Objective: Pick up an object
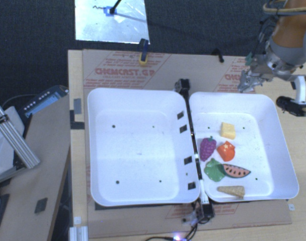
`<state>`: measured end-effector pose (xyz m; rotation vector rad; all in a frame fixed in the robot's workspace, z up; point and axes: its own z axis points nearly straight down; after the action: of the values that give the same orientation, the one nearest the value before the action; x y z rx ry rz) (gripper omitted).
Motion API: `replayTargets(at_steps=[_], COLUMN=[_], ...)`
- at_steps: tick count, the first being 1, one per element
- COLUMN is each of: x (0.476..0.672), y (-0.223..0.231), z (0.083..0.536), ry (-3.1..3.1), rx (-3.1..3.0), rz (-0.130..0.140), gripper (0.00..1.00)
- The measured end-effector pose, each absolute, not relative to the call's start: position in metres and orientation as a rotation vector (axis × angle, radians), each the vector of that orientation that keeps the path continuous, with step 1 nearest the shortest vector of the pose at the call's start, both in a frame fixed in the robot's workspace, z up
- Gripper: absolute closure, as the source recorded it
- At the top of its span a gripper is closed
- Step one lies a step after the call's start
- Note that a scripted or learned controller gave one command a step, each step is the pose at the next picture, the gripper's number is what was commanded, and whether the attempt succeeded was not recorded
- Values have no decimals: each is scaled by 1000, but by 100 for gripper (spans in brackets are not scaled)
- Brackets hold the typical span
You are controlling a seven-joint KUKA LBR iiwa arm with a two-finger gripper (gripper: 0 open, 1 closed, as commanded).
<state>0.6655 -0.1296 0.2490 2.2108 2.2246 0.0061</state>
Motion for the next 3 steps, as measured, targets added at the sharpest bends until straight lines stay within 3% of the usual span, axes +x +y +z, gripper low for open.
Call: replayTargets(at_steps=[1, 2, 3], x=[628, 670, 670], y=[-87, -130, -102], z=[404, 312, 393], ry=[2221, 2220, 2224], rx=[2201, 2220, 2207], rz=[21, -1, 12], gripper=[100, 100, 100])
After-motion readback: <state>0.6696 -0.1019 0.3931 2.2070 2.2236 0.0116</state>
